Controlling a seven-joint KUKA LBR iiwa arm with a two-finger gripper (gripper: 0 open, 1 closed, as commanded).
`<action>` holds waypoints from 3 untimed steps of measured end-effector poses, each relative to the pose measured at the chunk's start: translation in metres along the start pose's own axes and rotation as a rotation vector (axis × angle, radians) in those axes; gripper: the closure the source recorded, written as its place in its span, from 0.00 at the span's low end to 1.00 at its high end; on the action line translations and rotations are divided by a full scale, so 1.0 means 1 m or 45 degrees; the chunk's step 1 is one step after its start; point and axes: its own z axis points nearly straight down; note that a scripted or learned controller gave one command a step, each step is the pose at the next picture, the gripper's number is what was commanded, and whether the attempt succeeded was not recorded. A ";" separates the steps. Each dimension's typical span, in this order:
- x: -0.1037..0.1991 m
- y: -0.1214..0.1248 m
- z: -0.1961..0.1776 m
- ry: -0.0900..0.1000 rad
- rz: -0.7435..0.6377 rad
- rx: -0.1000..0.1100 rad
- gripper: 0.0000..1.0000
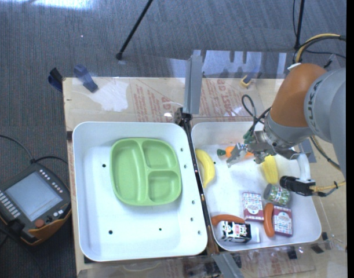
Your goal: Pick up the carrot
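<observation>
In the right white bin (316,227), a small orange carrot (227,152) with a green tip lies near the far wall, just right of a yellow banana (206,165); its long axis runs roughly left to right, though which end leads is unclear. The end effector (241,153) hovers right beside it, and whether it is open or gripping cannot be told

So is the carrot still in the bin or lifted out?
In the bin. The carrot lies on the right bin's floor beside the pincer, not visibly gripped.
</observation>
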 end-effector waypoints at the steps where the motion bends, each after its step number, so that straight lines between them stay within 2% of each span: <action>1: 0.000 0.000 -0.008 0.003 0.003 0.002 1.00; 2: 0.000 0.000 -0.008 0.003 0.003 0.002 0.00; 3: 0.028 0.030 0.023 -0.010 0.230 -0.013 0.00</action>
